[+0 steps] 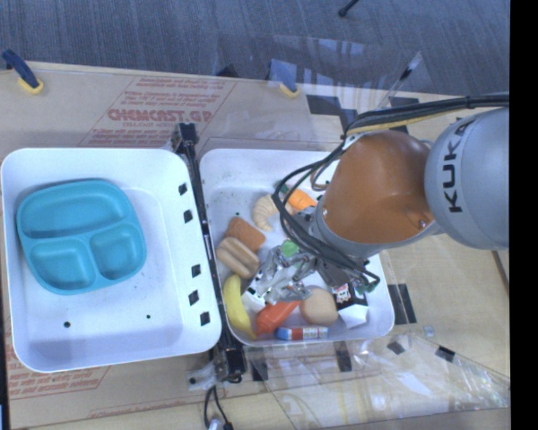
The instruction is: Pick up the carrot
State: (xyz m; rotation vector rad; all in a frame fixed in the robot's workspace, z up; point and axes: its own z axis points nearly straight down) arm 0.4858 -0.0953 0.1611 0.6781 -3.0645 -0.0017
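The carrot [278, 315], an orange-red tapered piece, lies near the front of the right bin [217, 170], between a yellow banana [235, 308] and a beige egg-shaped piece [320, 307]. My gripper [281, 278] hangs low over the clutter just behind the carrot, under the orange wrist band [377, 191]. Nothing shows held in it. The arm hides the bin's right half.
The right bin also holds a bun [237, 257], an orange-brown sausage [247, 232], a pale croissant [265, 211], a small orange piece [301, 200], a green bit [290, 248] and a blue-and-red tube [300, 333]. In the left bin [166, 280] lies a blue divided plate [79, 233].
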